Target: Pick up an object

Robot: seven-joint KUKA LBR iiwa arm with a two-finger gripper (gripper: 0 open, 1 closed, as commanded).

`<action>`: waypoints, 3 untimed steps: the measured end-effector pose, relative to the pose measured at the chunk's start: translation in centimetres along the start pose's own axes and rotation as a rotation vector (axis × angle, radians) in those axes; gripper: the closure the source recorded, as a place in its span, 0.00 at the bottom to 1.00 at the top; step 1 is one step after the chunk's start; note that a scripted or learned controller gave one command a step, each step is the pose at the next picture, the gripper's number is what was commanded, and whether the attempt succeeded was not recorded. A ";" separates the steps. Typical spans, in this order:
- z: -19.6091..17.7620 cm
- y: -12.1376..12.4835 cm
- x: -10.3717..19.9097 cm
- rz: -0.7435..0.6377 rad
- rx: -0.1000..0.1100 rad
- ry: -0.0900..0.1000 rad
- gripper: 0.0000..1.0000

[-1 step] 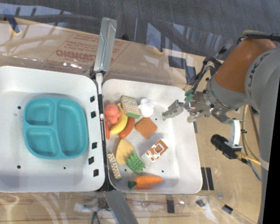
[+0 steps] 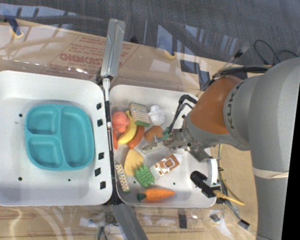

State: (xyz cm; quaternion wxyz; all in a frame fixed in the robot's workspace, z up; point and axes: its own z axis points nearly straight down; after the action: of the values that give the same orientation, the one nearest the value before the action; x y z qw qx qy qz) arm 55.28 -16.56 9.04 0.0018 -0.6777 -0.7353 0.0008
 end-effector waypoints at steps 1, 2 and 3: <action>0.0 5.7 -0.2 0.081 0.002 -0.001 0.00; -1.0 5.9 -0.2 0.076 0.000 0.000 1.00; -0.9 5.8 -0.2 0.075 0.001 0.000 0.00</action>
State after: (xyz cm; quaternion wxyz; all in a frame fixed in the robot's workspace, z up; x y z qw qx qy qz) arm 61.12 -16.27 9.96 0.0019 -0.7050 -0.7092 0.0012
